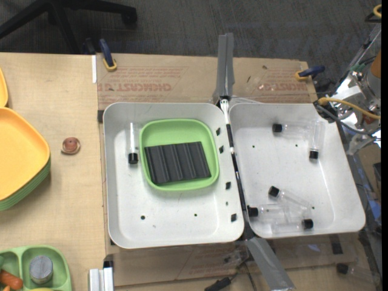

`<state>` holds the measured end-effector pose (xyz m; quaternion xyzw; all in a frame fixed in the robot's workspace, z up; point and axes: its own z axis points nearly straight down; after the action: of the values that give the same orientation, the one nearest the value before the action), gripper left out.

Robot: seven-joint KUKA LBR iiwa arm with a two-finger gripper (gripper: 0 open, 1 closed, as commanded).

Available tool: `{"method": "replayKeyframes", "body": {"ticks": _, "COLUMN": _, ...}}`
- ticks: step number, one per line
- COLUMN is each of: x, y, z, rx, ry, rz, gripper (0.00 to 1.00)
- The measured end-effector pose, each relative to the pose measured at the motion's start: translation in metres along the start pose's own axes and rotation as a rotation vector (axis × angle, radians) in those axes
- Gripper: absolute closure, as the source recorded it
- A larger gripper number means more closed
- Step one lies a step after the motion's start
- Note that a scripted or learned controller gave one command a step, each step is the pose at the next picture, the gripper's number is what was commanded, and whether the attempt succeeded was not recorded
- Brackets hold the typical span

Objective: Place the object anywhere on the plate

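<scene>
Approach a clear vial (pixel 288 199) in right bin (pixel 339 223), grip mid-body, carry left to green plate (pixel 179 132). End effector state: cannot tell.

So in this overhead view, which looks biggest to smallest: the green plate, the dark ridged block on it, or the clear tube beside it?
1. Green plate
2. Dark ridged block
3. Clear tube, by far the smallest

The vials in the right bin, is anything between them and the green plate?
Yes. The raised rims where the two bins meet run between the clear vials in the right bin and the green plate in the left bin. A dark ridged pad covers the plate's middle.
</scene>
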<state>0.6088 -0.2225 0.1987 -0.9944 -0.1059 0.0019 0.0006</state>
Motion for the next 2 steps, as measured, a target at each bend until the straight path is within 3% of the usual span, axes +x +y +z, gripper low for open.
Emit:
{"method": "replayKeyframes", "body": {"ticks": 1, "x": -0.012, "y": -0.012, "z": -0.008, "rx": 0.001, "ry": 0.000, "rz": 0.012, "gripper": 0.00}}
{"method": "replayKeyframes", "body": {"ticks": 2, "x": -0.037, "y": -0.008, "z": -0.011, "rx": 0.001, "ry": 0.000, "rz": 0.009, "gripper": 0.00}}
